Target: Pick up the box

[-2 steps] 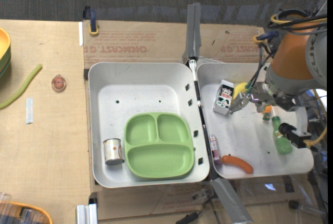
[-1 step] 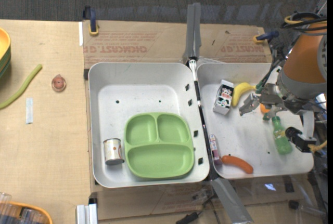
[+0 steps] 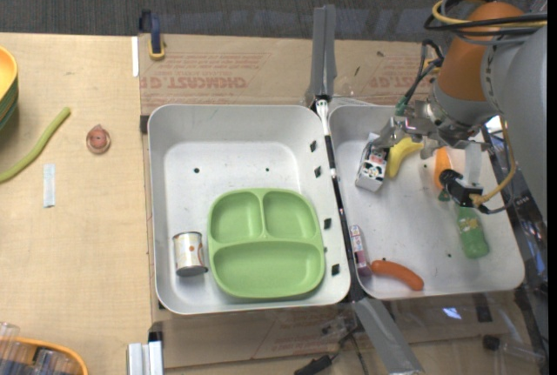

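A: Reading from the left edge of the table, what is laid out?

B: A green strip and a small round pink item lie near the table's left edge. Next comes the left bin, holding a green divided plate toward its front edge and a small metal can in its front-left corner, just beside the plate.

A: And the right bin?

B: The box, small and white with dark print, sits tilted near the bin's back-left corner, just beside a banana. An orange sausage-shaped item lies by the front edge; a green bottle rests near the right wall.

A: Which step is in hand?

B: Judged from the pose, the approach. The claw hangs over the banana, beside the box; nothing is visibly between its fingers, and whether they are spread cannot be told.

A: What does the next move call for?

B: Probably a shift toward the bin's left wall to centre over the box, then a descent clear of the banana.
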